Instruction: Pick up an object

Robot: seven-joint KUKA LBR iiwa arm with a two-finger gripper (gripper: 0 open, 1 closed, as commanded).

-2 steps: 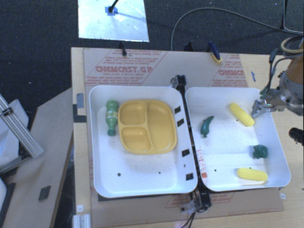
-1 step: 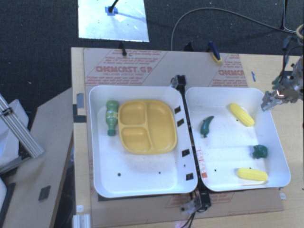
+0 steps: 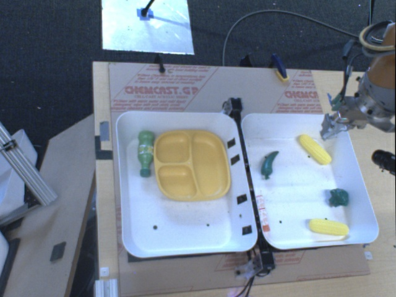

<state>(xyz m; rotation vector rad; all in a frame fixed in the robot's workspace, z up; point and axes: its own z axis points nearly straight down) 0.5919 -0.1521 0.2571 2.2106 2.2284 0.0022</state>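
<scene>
I see the scene under bright, even light from overhead. The two white bins (image 3: 185, 243) glow almost without shading, and shadows under the things in them are faint and short. At the far left, a shiny metal sheet (image 3: 147, 17) throws back pale, washed-out glare. The dark carpet (image 3: 49, 42) around the bench looks grainy with speckled noise. The picture is soft all over; the printed red lettering on the board (image 3: 162, 90) reads only blurrily. At the right edge my arm (image 3: 377, 79) looks smeared and slightly overexposed, its outlines unclear.
</scene>
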